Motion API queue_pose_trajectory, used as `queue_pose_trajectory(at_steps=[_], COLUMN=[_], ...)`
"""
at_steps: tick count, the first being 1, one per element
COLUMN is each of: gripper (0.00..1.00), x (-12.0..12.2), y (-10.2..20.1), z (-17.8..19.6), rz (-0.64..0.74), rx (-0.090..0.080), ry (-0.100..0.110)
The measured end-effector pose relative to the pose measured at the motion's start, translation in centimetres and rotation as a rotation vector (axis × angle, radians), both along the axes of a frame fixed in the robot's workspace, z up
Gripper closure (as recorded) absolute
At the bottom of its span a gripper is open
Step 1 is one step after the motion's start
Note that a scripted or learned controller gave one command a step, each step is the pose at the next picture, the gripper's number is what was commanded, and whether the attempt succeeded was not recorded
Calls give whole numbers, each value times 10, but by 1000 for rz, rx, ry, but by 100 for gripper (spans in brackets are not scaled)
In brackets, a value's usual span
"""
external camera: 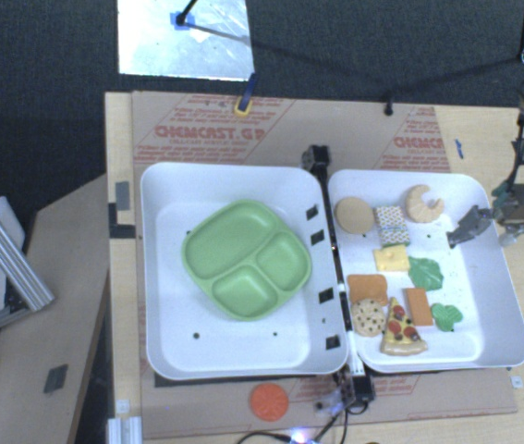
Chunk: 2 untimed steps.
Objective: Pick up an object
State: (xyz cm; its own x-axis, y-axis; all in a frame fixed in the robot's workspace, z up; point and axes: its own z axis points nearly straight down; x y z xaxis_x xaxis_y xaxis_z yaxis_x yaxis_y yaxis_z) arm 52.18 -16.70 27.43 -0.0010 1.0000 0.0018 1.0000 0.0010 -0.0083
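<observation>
The gripper (471,225) hangs over the right white bin's (506,289) right side, seemingly holding nothing; how its tips are set I cannot tell. Left of it lie toy foods: a tan croissant (421,203), yellow cheese square (392,259), green lettuce leaf (424,272).

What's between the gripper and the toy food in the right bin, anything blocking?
Nothing visible. The gripper hangs over the right bin's right side; the croissant, cheese slice and green leaf lie uncovered just to its left. Items sit close together, so neighbours may crowd a grasp.
</observation>
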Motion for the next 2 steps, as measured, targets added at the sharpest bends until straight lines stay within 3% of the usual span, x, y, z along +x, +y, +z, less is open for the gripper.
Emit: queue_pose_trajectory(at_steps=[1,2], gripper=[0,0], x=[2,6], y=[0,-9], z=[5,-44], rz=[3,0], rx=[-2,-2], ry=[-10,-7])
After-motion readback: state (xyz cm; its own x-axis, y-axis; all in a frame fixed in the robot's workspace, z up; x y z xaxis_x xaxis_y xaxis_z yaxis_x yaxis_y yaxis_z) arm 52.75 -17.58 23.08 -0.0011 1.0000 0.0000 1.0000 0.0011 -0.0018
